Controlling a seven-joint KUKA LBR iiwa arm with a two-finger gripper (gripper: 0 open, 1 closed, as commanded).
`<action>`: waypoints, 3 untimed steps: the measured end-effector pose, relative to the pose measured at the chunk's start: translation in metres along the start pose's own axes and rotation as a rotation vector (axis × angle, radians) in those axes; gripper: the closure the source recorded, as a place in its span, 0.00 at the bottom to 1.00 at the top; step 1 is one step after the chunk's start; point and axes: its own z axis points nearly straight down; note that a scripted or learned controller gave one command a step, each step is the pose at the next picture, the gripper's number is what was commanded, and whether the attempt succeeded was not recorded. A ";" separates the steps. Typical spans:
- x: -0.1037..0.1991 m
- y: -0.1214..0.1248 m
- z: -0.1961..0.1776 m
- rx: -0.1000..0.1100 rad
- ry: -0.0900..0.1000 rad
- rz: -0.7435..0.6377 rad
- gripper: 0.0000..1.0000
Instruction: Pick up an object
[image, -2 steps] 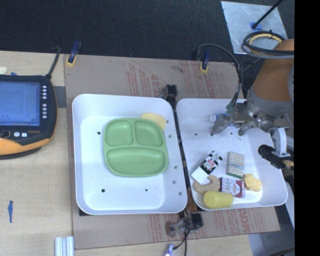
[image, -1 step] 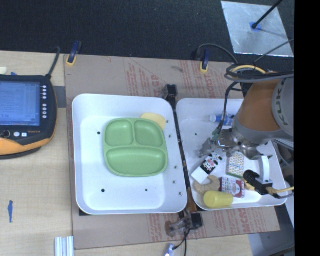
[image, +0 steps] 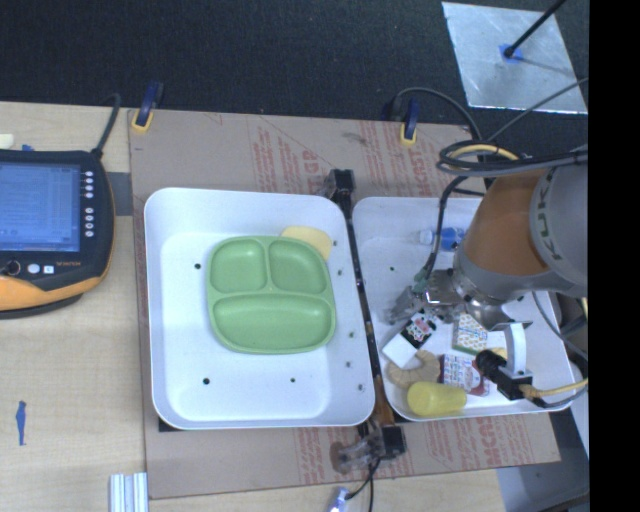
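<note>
Cup (image: 436, 399), yellow, on its side among clutter in right bin (image: 395, 225); claw (image: 428, 297) nearby, opening not discernible.

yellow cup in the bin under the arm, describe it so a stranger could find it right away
Find the right bin, the one the grey and orange arm hangs over. Go to its near edge, where the yellow cup lies on its side below the small printed cards. It is the only plain yellow, rounded thing in that clutter.
</note>
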 end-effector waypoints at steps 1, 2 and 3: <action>-0.001 0.001 -0.011 0.001 -0.002 -0.004 1.00; -0.001 0.001 -0.011 0.000 -0.002 -0.004 0.00; -0.042 0.037 -0.001 -0.003 0.000 0.003 0.00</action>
